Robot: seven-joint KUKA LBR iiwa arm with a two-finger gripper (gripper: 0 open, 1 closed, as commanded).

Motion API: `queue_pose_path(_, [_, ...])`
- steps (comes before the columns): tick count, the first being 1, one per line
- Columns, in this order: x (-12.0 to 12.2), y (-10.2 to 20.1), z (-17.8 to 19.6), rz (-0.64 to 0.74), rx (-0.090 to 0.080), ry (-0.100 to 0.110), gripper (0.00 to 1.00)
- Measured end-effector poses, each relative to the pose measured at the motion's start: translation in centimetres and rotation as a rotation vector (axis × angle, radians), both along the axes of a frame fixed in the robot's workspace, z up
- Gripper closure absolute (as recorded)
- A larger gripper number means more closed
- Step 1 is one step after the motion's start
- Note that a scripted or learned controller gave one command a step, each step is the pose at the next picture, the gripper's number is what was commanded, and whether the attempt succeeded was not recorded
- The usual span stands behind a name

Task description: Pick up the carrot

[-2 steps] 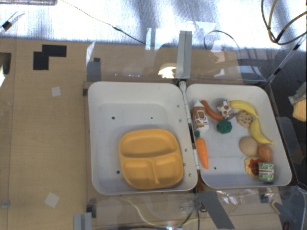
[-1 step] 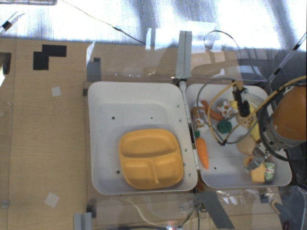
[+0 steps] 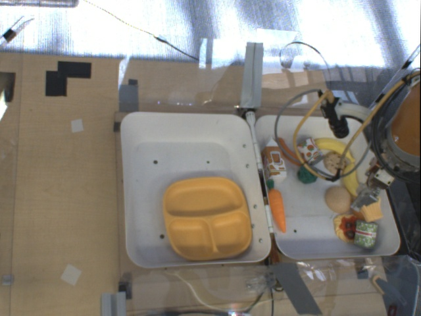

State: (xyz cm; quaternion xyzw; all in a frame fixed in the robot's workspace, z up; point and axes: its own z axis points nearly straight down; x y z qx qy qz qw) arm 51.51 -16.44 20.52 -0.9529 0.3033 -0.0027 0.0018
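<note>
Carrot [image 3: 277, 210]: orange, tapered, lying lengthwise at the left wall of the right white bin [image 3: 309, 239], lower centre of frame. Yellow moulded three-compartment tray [image 3: 206, 218]: left white bin [image 3: 141, 176]. Yellow banana [image 3: 345, 165], beige egg [image 3: 338, 199]: right bin. Gripper [image 3: 370, 188]: far right, above the egg; jaw state cannot be told.

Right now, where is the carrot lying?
In the camera view the carrot lies in the right bin, against its left wall beside the divider, just below the small carton and left of the egg.
</note>
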Motion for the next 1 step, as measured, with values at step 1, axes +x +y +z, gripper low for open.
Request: queue_pose_path(1, [4.07,0.44,3.76,0.319,-0.002,-0.005,1.0])
